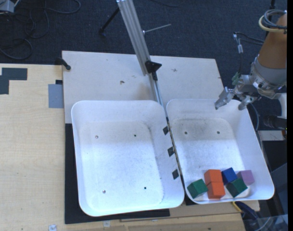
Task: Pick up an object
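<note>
Two-finger metal gripper (231, 99): fingers spread, nothing between them | small coloured blocks (221, 182) untouched (right white bin's (249, 129) near corner) | pick not started

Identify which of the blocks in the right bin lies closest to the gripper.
The blue block, at the back of the cluster. The purple block sits slightly lower beside it, and the orange and green ones lie nearer the bin's front rim, further from the gripper.

A light wooden bench (26, 143) is seen, with a white board (108, 76) and a black mat (69, 172) laid on it. Two shallow white bins, the left bin (83, 129) and the right bin (252, 143), are set side by side, touching.
</note>
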`<state>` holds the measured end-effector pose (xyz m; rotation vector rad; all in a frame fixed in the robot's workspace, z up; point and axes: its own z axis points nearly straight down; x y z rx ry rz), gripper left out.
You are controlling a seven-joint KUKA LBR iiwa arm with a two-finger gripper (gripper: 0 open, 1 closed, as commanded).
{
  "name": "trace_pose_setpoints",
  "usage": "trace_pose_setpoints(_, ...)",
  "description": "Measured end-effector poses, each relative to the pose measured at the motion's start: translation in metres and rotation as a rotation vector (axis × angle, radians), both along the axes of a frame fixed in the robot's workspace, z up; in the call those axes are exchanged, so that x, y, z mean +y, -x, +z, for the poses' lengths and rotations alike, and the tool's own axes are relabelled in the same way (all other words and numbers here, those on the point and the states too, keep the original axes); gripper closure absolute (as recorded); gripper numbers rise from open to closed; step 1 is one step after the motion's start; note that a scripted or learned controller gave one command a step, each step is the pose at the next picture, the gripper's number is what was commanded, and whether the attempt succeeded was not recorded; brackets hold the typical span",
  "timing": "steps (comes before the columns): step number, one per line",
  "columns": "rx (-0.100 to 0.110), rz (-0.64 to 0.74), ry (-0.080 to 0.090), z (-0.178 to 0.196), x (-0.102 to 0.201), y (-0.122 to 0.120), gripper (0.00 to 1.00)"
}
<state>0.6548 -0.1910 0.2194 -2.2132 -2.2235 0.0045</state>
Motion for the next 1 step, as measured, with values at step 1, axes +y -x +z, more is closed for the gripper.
trace_pose_setpoints(1, 0.001, 0.004, 0.001, 0.0098, 0.0003, -0.0002, 1.0)
